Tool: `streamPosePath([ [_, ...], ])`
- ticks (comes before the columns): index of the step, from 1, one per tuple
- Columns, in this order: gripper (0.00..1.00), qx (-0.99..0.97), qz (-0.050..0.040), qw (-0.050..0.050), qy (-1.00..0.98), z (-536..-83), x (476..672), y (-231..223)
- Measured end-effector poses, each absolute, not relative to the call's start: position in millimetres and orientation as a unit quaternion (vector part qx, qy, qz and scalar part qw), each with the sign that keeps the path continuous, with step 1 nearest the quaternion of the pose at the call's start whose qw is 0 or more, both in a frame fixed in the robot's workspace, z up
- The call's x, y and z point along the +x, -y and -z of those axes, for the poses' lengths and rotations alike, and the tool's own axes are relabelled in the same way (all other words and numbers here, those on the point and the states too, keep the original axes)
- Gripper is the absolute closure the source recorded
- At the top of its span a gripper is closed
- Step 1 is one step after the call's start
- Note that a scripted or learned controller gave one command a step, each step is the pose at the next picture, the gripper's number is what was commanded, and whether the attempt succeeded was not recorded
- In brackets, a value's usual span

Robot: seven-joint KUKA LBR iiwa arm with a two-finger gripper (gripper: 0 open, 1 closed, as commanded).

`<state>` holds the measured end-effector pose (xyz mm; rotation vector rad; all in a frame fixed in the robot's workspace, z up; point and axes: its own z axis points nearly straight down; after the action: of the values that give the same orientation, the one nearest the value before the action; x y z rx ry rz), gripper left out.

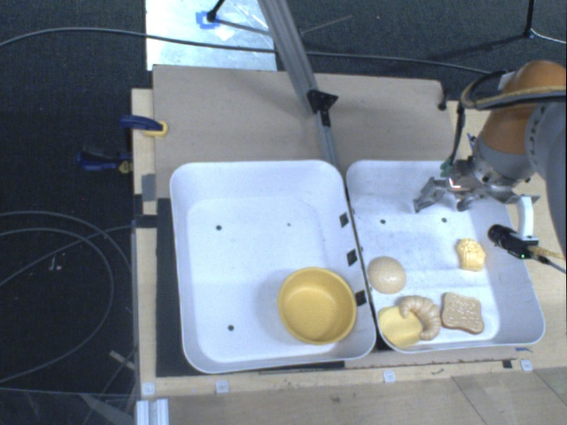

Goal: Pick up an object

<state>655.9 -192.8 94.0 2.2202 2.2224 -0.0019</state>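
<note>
My gripper [441, 204] hangs over the far part of the right bin [394, 177], open, with nothing between its fingers. Nearer in that bin lie a small yellow lump [471, 255], a cream round ball [386, 274], a tan slice of toast [462, 312], a curled beige pastry [423, 313] and a flat yellow piece [399, 328]. All of them sit well below the gripper in the view, apart from it. A yellow bowl [317, 304] stands upright in the near right corner of the left bin [221, 173].
A slanted grey pole [292, 47] crosses the back of the bench and ends near the seam between the bins. The brown bench board [239, 104] lies behind both bins. A blue clamp [106, 159] grips the left edge.
</note>
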Motion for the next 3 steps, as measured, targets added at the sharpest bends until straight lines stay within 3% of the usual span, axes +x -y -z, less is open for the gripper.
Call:
streamPosePath([
  [1,0.00,0.706,-0.0002,0.001,-0.708,-91.9,657.0,192.6],
  [2,1.00,0.705,-0.0010,0.003,-0.709,-104.0,658.4,192.7],
  [3,1.00,0.705,-0.0021,0.003,-0.709,-158.5,652.6,186.2],
])
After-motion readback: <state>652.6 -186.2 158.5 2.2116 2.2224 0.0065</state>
